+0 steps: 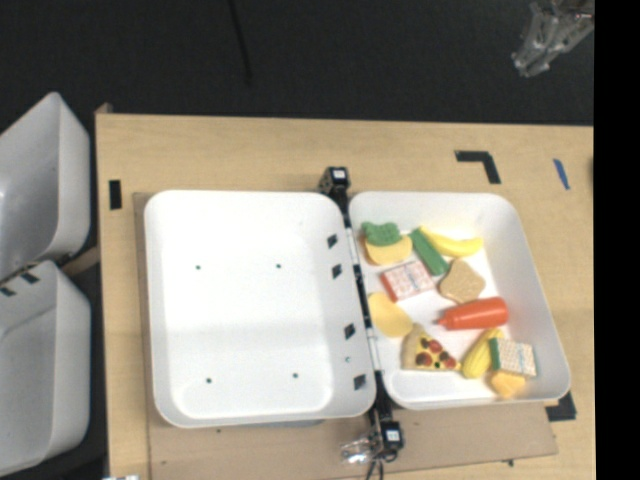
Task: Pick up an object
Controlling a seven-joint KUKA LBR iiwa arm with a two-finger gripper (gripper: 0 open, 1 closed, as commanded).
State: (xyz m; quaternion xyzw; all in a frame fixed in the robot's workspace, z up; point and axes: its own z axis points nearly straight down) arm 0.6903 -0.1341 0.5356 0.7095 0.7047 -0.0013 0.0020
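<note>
My gripper (545,43) hangs at the top right of the camera view, high above and behind the bench, far from the bins. The right bin (530,268) holds several toy foods: a yellow banana (452,241), a green pepper (381,234), a green cucumber (430,254), a red carrot (474,314), a slice of bread (462,283), a pink box (406,282), a pizza slice (430,352), a yellow round piece (389,317), a corn cob (477,356) and a small carton (514,359).
The left bin (240,308) is beside the right one, joined by a black-clipped seam (355,298). White moulded shapes (35,298) stand off the bench's left edge. Black and blue tape marks (480,163) lie on the wooden bench top.
</note>
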